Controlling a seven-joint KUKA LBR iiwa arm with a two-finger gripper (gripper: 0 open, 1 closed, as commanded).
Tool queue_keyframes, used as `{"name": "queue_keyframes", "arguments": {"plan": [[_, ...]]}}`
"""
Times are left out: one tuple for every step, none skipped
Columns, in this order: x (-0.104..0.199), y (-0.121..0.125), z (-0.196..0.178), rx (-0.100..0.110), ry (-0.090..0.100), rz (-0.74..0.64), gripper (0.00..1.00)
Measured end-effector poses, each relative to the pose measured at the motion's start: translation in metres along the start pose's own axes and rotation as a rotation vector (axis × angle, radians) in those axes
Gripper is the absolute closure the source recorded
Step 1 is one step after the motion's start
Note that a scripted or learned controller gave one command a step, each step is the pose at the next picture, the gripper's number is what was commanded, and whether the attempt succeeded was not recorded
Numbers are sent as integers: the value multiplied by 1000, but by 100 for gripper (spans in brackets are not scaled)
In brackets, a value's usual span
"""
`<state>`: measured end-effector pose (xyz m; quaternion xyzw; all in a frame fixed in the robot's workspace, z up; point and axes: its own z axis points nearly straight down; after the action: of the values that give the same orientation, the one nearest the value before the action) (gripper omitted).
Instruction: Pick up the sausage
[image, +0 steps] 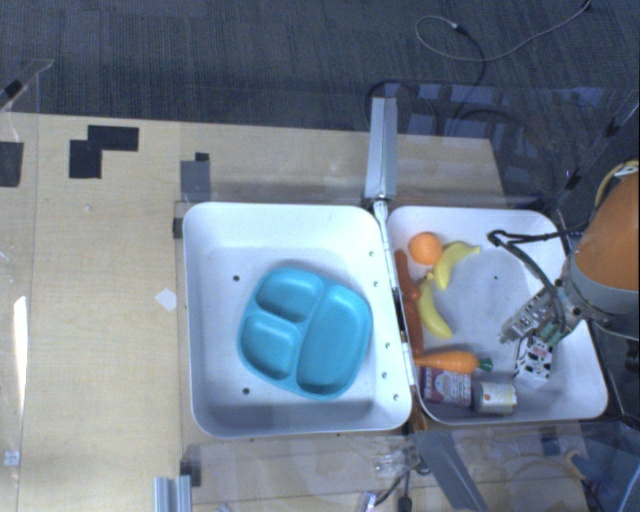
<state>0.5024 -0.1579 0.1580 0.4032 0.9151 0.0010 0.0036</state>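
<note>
Lying along the left wall of the right bin (590, 400), the sausage (405, 300) sits beside a banana (436, 310) and an orange (424, 248). The gripper (535, 335) hovers near the bin's right side, well apart from it; its fingers look empty, but whether they are open or closed I cannot tell.

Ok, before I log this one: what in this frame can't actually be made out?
- gripper, camera view: too small and blurred to read its state or whether it touches anything.
- sausage, camera view: lies along the right bin's left wall; the banana and carrot crowd it, so its lower end is unclear.
- can, camera view: label too blurred to read.
- arm, camera view: cut off by the right edge.
</note>
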Motion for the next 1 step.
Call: {"name": "queue_keyframes", "arguments": {"plan": [[-27,-42,67,-1,-4,-204,100]]}}
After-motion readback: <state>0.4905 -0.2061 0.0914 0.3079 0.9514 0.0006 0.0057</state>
